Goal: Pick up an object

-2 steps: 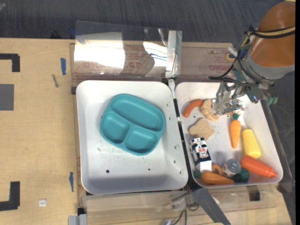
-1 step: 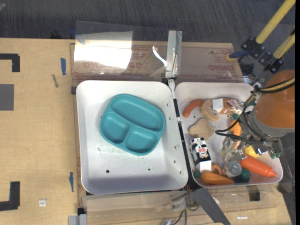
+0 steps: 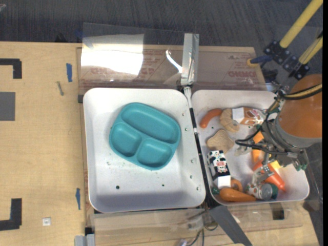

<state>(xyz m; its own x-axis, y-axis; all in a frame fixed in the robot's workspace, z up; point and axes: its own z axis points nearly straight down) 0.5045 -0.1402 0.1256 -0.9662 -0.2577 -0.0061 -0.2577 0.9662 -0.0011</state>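
The orange carrot toy (image 3: pixel 275 177) lies just below the gripper (image 3: pixel 264 164), in the right bin (image 3: pixel 302 195) (fingers' spread: cannot tell). Reaching step, I judge; next calls for a short descent, then closing.

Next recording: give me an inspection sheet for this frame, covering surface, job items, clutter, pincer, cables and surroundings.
Surface: wooden bench bearing left bin and right bin, side by side.
Job's things: right bin holds mixed small items, including an orange carrot-like piece, a beige piece, a black-and-white carton.
Clutter: teal divided tray lies in left bin.
Pincer: pincer low over right bin's near right corner; finger state unclear.
Cables: dark cables beside the wrist.
Surroundings: clear plastic sheet behind bins; yellow poles upper right.
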